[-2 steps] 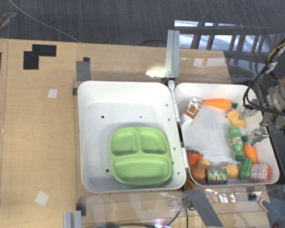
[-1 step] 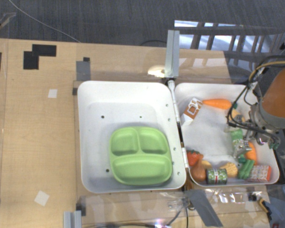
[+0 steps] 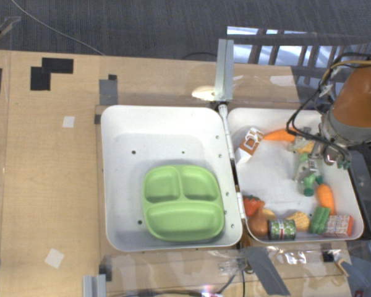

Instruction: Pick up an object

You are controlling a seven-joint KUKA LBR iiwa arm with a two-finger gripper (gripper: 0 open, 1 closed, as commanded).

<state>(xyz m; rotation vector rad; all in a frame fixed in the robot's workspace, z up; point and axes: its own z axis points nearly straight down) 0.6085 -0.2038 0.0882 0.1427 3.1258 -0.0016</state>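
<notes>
The claw (image 3: pixel 307 173) is hovering in the right bin (image 3: pixel 269 166) — grip state unclear, nothing visibly lifted — picking is pending.

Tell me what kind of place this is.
Probably a robotics lab's pick-and-place test bench: two white bins on a wooden bench, toy food such as a carrot, and a robot arm reaching in.

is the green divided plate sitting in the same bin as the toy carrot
No, the green divided plate lies in the left bin, while the toy carrot lies in the right bin.
</notes>
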